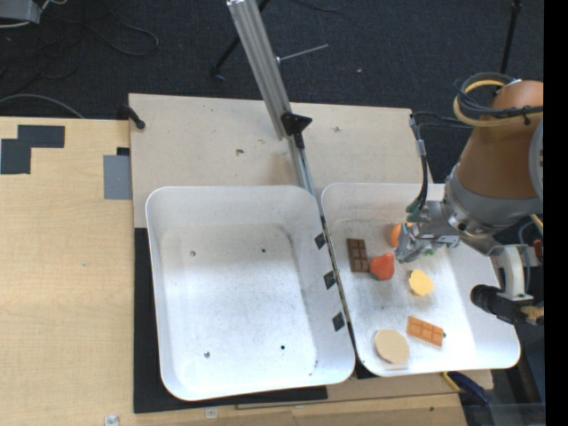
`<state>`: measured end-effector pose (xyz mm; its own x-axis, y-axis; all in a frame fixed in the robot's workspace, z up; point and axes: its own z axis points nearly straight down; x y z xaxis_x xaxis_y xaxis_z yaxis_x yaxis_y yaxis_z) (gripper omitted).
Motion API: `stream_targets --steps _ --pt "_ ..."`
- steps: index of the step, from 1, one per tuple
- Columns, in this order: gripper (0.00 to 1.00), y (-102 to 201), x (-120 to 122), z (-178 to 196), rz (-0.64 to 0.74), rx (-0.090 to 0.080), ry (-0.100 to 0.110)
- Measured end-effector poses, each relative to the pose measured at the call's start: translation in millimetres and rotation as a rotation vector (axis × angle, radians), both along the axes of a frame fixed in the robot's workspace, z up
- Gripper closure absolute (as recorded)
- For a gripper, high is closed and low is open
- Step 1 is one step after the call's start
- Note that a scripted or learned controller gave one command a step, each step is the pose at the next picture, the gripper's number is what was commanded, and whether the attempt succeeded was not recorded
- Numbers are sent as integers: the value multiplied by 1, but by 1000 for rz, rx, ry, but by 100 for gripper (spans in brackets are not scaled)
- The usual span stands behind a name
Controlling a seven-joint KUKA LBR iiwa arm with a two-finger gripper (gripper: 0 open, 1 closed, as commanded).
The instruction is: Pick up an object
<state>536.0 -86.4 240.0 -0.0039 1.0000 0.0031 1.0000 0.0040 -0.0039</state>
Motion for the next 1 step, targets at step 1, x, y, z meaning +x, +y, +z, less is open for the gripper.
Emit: stream_targets --steps 1 --pt "100 49 14 7 0 -1 -2"
